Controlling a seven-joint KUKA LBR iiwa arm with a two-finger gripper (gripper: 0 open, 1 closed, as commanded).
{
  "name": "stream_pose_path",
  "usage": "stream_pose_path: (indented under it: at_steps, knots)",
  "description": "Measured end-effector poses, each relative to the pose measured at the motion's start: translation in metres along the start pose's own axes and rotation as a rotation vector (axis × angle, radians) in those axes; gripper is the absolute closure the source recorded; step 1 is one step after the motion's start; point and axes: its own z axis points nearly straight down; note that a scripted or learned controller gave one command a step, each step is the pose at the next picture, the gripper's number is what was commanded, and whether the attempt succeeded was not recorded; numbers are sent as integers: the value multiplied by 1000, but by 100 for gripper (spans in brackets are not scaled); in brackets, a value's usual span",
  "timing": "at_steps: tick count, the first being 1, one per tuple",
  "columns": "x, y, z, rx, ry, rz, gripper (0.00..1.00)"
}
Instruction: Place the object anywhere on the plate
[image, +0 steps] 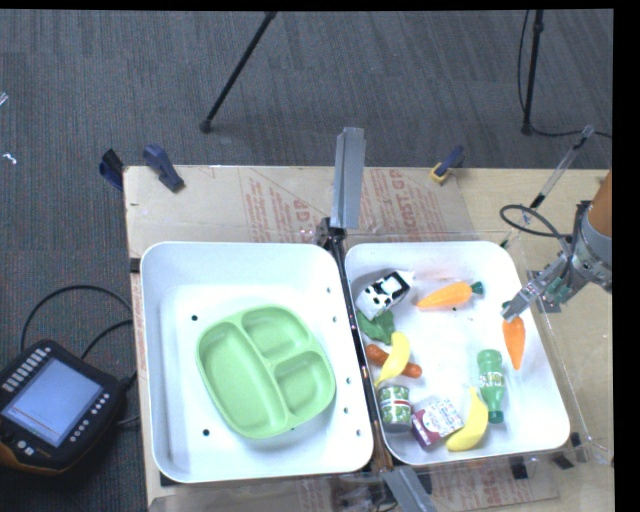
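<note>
I'm seeing the green divided plate (266, 371) lying bare in the left bin (160, 300), so the placing is all still ahead of me. I'm holding the gripper (527, 300) over the right bin's (555, 400) far edge with a toy carrot (514, 342) hanging just below it; the fingers seem to be pinching its top, though I can't be sure at this size.

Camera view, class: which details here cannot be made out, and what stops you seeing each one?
- Gripper: too small to tell whether it grips the carrot below it.
- Arm: cut off by the right edge.
- Can and pouch labels: too small to read.
- Red item: partly under the banana.
</note>
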Motion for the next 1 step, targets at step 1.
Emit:
stream_pose_path:
  at_steps: [1]
  knots:
    - [51,65,-13,2,1,-88,100]
